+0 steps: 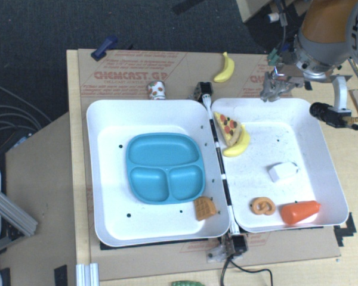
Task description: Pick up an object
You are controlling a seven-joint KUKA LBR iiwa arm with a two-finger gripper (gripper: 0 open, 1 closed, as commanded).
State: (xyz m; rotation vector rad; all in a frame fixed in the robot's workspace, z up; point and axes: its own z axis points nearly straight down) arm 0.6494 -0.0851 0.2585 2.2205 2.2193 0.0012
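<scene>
Up at the far right corner of the right shallow white bin [322,154], the grey two-finger gripper [274,93] hangs over the bin's back rim with nothing between its fingers; whether they are spread or pressed together I cannot tell. Nearest below it and to its left, against the divider, lie a triangular pizza slice toy [228,126] and a yellow plastic banana [238,145], touching each other. A small white block [283,171] sits mid-bin, well apart from the gripper. Along the near edge rest a brown pretzel [262,206] and an orange carrot-shaped toy [299,211], side by side. The left white bin [104,177] holds a blue three-compartment plastic plate [164,167] and a tan waffle piece [205,208].
</scene>
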